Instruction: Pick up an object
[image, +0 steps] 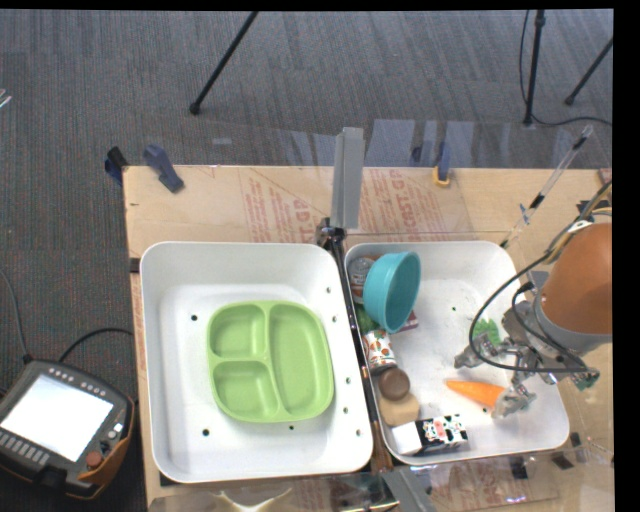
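Observation:
In the right bin (455, 270) an orange carrot (470, 391) lies near the front right. My gripper (492, 380) hangs low over the carrot's right end; it is open, with one finger (468, 357) behind the carrot and the other (516, 402) in front of it. The carrot lies on the bin floor and is not gripped. A teal bowl (390, 288) leans on its side at the bin's back left. A small printed can (379, 350), a brown round piece (394, 383), a beige block (401, 409) and a black-and-white carton (438, 433) line the left and front sides.
A green object (487, 329) lies partly hidden behind the wrist. The left bin (170, 290) holds a green divided plate (270, 360). A grey upright post (348, 180) stands behind the gap between the bins. Cables loop by the arm at the right.

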